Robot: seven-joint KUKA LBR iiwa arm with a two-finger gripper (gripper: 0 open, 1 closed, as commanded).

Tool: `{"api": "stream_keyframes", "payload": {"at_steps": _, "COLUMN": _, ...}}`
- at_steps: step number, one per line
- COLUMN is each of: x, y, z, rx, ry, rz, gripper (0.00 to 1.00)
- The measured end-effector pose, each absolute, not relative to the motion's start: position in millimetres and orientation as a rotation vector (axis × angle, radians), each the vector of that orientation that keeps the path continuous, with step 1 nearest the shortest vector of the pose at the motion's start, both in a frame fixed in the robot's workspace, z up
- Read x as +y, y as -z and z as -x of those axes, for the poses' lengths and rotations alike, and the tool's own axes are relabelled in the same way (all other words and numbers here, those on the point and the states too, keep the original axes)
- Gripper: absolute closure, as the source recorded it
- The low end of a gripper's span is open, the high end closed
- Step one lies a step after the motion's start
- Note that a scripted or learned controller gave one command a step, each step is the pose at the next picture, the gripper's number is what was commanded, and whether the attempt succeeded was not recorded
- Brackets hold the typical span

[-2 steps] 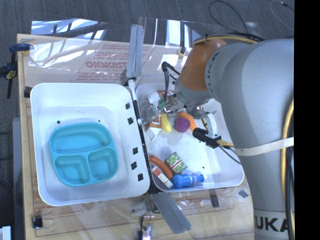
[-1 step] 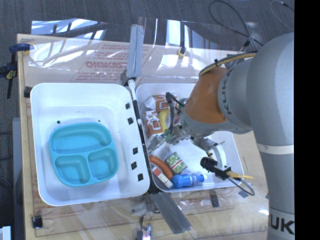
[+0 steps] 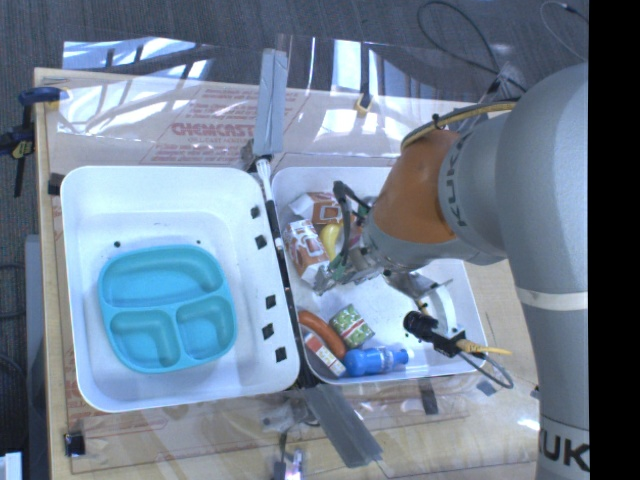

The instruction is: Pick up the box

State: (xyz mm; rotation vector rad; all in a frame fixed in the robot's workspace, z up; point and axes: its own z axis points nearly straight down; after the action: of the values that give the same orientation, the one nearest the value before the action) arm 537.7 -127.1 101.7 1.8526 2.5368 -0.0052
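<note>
- On my arm I can read "KU" in dark letters along the grey shell near the orange band, and "UK" low at the right on my base
- The clear sheet on the table behind the bins carries red print; the letters are too faint for me to read
- My gripper is down in the right bin, among the packets near the bin's left wall; I cannot tell how it is set
- The box, small and green with white marks, lies in the right bin just below my gripper, apart from it; its label is too small to read
- Beside the box lie a red sausage-like piece and a blue bottle
- Red and white packets sit at the top left of that bin, their print blurred
- The left bin holds a blue tray with three compartments
- The table is pale wood, and a blue clamp grips its far left corner
- Dark grey carpet lies beyond the table, with black cables looping over it
</note>
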Motion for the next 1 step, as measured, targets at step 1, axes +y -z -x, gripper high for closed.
{"api": "stream_keyframes", "payload": {"at_steps": 1, "x": -88.9, "y": -191.8, "z": -499.7, "rx": 2.567, "ry": 0.001, "rz": -1.813, "gripper": 1.0}}
